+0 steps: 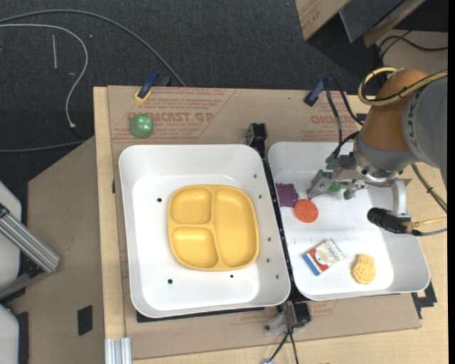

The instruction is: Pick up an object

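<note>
Over the right bin, the gripper hangs with its 2 fingers spread apart and nothing between them.
An orange-red round piece lies just below the fingertips, a purple piece beside it; a small carton and yellow waffle-like toy sit nearer. A yellow 3-compartment plate occupies the left bin.

A brown cardboard sheet covers the table, held by blue clamps at its far edge. Dark grey carpet lies beyond, crossed by a thin white cable. Cardboard boxes sit at top right.
</note>
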### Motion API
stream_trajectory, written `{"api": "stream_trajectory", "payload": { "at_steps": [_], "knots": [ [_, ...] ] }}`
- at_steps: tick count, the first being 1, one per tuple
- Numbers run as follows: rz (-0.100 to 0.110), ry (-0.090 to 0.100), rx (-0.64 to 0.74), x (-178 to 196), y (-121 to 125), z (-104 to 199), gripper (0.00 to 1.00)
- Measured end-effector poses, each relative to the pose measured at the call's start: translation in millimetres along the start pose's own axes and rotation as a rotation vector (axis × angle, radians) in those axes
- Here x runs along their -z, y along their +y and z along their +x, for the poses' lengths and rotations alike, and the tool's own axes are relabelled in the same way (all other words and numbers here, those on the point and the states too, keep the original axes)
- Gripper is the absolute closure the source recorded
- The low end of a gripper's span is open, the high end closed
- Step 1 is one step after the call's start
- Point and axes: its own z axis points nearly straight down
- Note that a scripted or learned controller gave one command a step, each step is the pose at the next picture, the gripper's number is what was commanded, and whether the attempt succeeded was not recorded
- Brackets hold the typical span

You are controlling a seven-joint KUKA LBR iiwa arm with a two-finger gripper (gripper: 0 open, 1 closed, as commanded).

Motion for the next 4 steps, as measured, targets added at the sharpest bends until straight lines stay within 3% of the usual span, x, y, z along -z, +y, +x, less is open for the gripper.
{"api": "stream_trajectory", "payload": {
  "at_steps": [1, 2, 4],
  "knots": [
    [-0.011, -0.003, -0.001, -17, 2, 0, 0.0],
    [-0.009, -0.002, 0.0, -7, 1, 1, 1.0],
    [-0.015, -0.005, 0.0, 117, 12, -9, 1.0]
  ]
}}
